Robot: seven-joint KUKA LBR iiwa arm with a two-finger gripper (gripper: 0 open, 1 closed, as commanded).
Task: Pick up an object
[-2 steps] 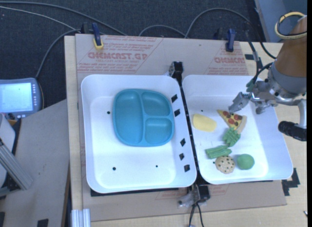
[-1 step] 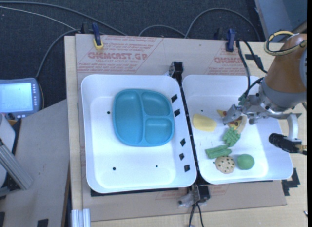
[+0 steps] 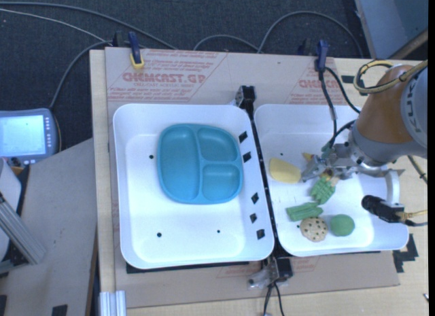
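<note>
In the right bin (image 3: pixel 292 121) lie a yellow piece (image 3: pixel 283 170), a ridged green piece (image 3: pixel 323 190), a flat green piece (image 3: pixel 303 211), a speckled cookie (image 3: pixel 313 228) and a green ball (image 3: pixel 342 224). My gripper (image 3: pixel 325 166) is low in this bin, just above the ridged green piece and to the right of the yellow piece. The grey arm with its orange band (image 3: pixel 384 121) reaches in from the right and hides the wrist. Nothing can be seen held.
The left bin (image 3: pixel 136 192) holds a blue divided plate (image 3: pixel 200 164). A black divider with clips (image 3: pixel 255 172) runs between the bins. Cables (image 3: pixel 331 97) hang over the right bin's far edge. A small screen (image 3: pixel 24 133) sits off the bench at left.
</note>
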